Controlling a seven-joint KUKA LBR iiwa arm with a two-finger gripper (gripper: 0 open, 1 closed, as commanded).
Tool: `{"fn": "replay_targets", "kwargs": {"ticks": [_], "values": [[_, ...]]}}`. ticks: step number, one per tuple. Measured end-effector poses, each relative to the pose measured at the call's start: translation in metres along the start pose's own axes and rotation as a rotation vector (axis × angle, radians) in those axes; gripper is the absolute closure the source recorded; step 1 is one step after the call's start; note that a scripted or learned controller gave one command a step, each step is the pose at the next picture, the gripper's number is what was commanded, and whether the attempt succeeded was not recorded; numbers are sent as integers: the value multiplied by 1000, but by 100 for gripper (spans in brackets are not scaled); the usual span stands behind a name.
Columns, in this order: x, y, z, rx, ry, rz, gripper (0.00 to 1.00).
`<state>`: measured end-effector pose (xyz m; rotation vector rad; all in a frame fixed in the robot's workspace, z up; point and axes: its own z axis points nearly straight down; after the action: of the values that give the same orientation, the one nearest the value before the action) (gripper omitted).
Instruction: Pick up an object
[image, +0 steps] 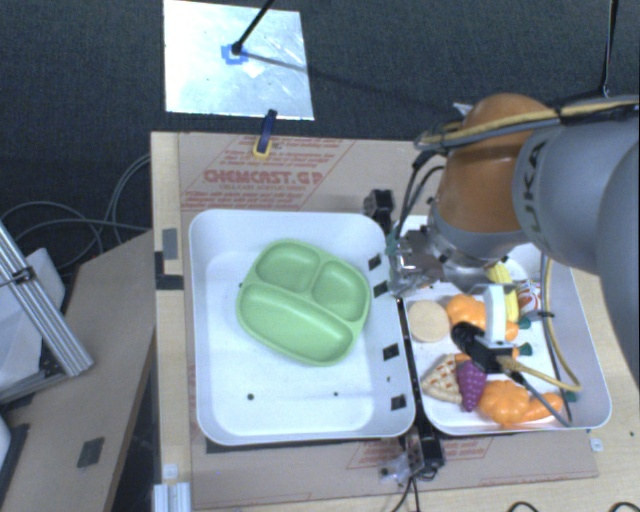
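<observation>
The big grey robot arm with an orange band (520, 190) comes in from the right and bends down over the far left corner of the shallow white bin on the right (592, 392). Its gripper (412, 262) hangs there, close to the wall where the two bins meet. I cannot tell if the gripper is open or closed, and I see nothing held in it. The things to pick up are toy foods, and they all lie in the right bin. A round flat tan toy cookie (428, 320) lies nearest the gripper, just on its near side. A smooth orange plastic toy (466, 306) sits just right of the cookie. A small yellow toy (500, 273) lies farther back, partly hidden under the arm. At the near end, a flat toy pizza slice (438, 378) touches a purple toy bunch of grapes (470, 381). A bigger orange toy (503, 401) sits right of the grapes. The shallow white bin on the left (228, 400) holds a light green plastic plate with three sections (290, 325), lying flat near its middle. Both bins sit on a brown cardboard sheet with red letters (262, 176). Beyond it, a shiny silver square (238, 60) lies on the dark floor.
</observation>
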<state>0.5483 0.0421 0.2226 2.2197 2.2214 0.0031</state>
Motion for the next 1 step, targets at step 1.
{"fn": "replay_targets", "kwargs": {"ticks": [1], "values": [[13, 1, -11, 1, 1, -5, 100]]}}
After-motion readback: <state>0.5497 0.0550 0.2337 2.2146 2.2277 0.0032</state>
